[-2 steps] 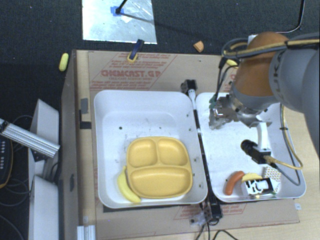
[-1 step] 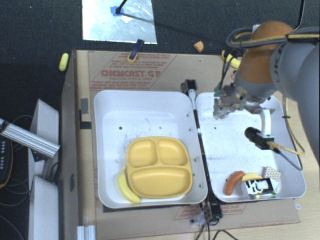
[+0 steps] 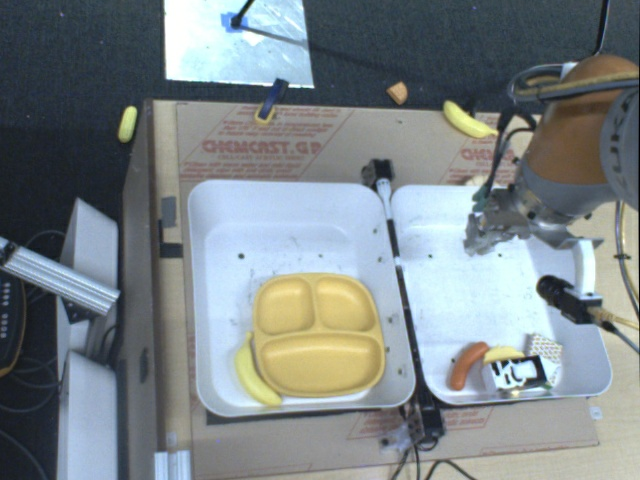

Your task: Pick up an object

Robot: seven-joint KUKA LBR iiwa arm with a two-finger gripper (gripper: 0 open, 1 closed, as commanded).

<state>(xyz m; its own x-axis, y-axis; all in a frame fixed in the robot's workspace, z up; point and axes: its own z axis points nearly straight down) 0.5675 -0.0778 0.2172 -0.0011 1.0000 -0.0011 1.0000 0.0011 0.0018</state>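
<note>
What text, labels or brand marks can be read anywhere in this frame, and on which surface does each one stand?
"CHEMCAST GP" in red, repeated in rows on the brown protective paper sheet under the two bins; only the largest row is legible.
Red print on the same sheet's front strip: too small to read.
Black-and-white pattern on the small box in the right-hand white bin: blurred, no legible characters.

Overhead slanted view of both bins (image 3: 300,208)
</note>
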